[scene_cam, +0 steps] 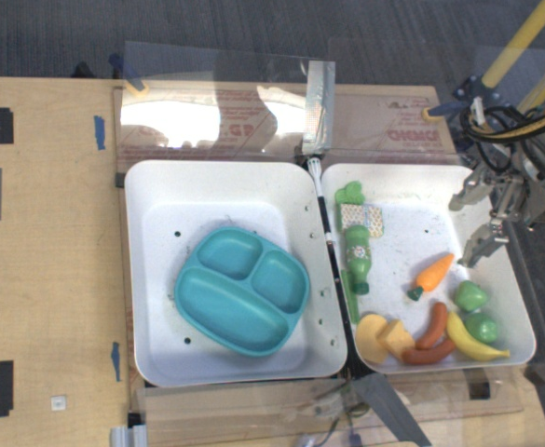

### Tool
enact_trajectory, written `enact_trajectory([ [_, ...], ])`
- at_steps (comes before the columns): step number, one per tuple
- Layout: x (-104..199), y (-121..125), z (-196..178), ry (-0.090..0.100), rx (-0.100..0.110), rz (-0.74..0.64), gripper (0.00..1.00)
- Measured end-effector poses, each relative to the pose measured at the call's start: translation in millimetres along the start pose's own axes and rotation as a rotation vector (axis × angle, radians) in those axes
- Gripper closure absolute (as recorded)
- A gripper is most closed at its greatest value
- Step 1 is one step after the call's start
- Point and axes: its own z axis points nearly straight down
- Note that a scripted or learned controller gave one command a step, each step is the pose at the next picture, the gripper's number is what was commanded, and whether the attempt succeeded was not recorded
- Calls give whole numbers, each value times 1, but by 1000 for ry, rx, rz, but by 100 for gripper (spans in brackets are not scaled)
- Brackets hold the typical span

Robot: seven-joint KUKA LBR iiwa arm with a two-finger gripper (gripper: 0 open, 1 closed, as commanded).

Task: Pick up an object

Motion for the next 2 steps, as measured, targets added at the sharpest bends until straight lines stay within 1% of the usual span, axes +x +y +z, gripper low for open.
enact_trajectory([
  [1, -17, -23, 122, 13, -1, -76, 0],
  [2, 1, -51, 203, -6, 1, -9, 0],
])
